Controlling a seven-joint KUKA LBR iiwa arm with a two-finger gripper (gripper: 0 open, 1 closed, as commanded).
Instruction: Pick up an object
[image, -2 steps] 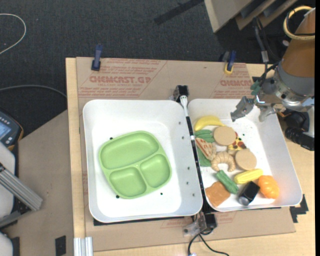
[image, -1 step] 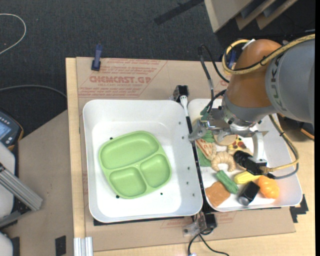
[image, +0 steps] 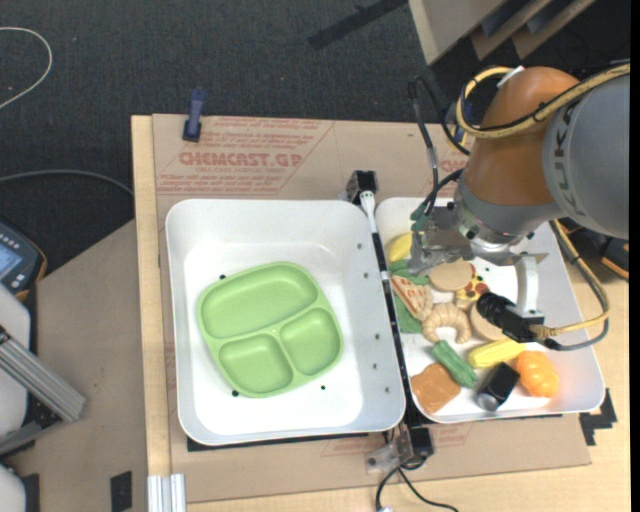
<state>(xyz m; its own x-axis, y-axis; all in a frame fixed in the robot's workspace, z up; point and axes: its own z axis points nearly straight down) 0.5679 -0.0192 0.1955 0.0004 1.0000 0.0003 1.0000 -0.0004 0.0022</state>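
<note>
Overhead, arm (image: 540, 130) bends down over right bin (image: 580, 385); pincer (image: 445, 248) state can't be told.

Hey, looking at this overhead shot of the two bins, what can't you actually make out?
- Tool: whether it grips anything; the arm's wrist covers it from above.
- Right bin: its far part and whatever lies there, hidden under the arm.
- Small dark specks around the green tray: too small to identify.
- Black item by the orange toy: too small and dark to name.
</note>
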